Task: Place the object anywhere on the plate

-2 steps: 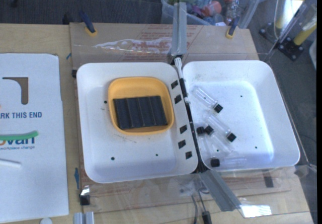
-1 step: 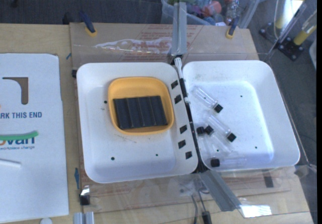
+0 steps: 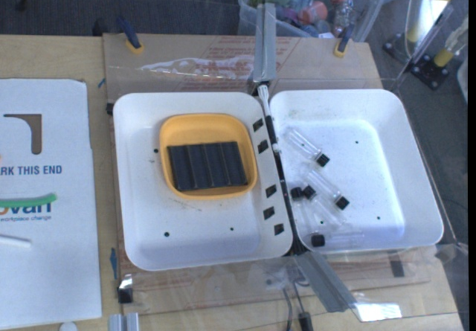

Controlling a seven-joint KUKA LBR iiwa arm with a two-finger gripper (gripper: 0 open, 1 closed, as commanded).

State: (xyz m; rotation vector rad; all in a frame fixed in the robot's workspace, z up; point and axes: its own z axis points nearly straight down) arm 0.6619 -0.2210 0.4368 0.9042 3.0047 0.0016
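Black ribbed slab (image 3: pixel 207 166) sitting on the yellow plate (image 3: pixel 172 132), left bin (image 3: pixel 134 233).
Clear tubes (image 3: pixel 306 146) lying mid-right; the gripper's fingers, can't tell.

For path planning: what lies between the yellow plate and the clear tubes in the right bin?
In the camera view, the bins' adjoining rims with small black tabs lie between plate and tubes.
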